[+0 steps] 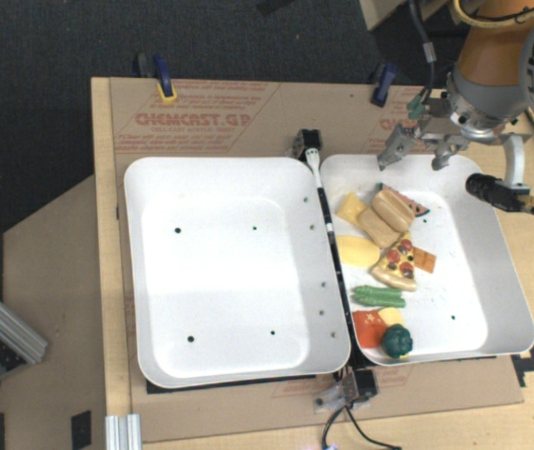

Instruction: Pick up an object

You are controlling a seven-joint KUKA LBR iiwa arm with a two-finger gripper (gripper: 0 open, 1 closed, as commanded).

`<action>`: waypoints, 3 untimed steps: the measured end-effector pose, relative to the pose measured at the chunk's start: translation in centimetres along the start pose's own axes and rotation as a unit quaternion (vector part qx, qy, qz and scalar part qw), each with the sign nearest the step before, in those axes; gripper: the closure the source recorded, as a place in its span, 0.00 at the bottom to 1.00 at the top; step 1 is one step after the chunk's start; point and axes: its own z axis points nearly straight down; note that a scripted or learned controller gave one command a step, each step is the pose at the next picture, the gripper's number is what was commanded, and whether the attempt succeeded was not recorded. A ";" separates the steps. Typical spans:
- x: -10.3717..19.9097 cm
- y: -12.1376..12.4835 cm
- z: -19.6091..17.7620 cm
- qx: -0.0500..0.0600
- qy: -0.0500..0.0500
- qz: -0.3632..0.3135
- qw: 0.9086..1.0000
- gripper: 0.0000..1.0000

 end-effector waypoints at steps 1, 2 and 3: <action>0.9 -5.0 13.0 0.003 0.000 0.001 1.000 0.00; 2.1 -3.0 12.5 -0.001 0.000 -0.001 1.000 0.00; 0.4 0.8 12.4 -0.003 -0.001 0.000 1.000 0.00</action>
